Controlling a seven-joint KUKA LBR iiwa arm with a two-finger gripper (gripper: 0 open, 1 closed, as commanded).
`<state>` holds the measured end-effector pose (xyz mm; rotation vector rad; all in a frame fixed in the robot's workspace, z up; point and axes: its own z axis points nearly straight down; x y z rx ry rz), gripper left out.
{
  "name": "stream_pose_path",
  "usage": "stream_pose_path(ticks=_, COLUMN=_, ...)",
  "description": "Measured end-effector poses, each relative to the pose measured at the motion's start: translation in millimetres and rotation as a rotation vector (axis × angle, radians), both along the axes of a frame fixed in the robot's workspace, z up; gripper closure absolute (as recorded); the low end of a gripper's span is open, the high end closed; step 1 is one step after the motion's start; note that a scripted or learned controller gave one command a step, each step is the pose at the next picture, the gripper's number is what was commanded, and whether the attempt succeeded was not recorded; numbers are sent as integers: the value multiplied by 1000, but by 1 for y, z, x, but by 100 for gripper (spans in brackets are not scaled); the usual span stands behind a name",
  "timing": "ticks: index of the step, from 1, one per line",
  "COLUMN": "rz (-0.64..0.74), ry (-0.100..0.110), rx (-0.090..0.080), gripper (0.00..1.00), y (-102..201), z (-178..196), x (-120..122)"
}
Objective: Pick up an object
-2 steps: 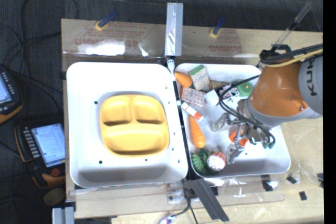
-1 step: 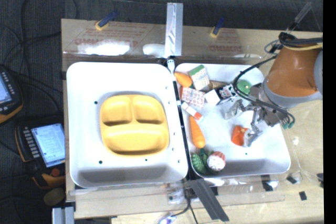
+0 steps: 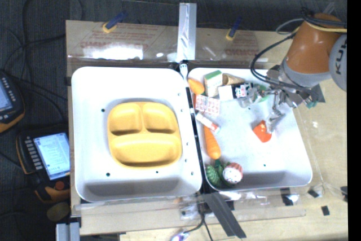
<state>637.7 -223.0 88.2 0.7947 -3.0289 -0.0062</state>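
Note:
My gripper (image 3: 274,119) hangs over the right part of the right bin (image 3: 287,169), reaching in from the right. A small red object (image 3: 261,131) lies on the bin floor just below and left of the gripper's tip, touching it or very nearly so. I cannot tell whether it is gripped. An orange carrot (image 3: 212,144) lies along the bin's left wall. A white and red ball (image 3: 232,173) sits beside a green leafy piece (image 3: 214,172) at the front left corner.
Small boxes cluster at the right bin's back left: a green and white one (image 3: 212,80), a red-patterned one (image 3: 206,104) and a white one (image 3: 225,92). A yellow divided tray (image 3: 144,132) fills the middle of the left bin (image 3: 90,93).

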Motion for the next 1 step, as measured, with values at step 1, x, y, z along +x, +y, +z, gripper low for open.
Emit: stream_pose_path(ticks=1, rz=-33, ry=-21, rx=-2, gripper=0, y=11, z=3, x=-76)
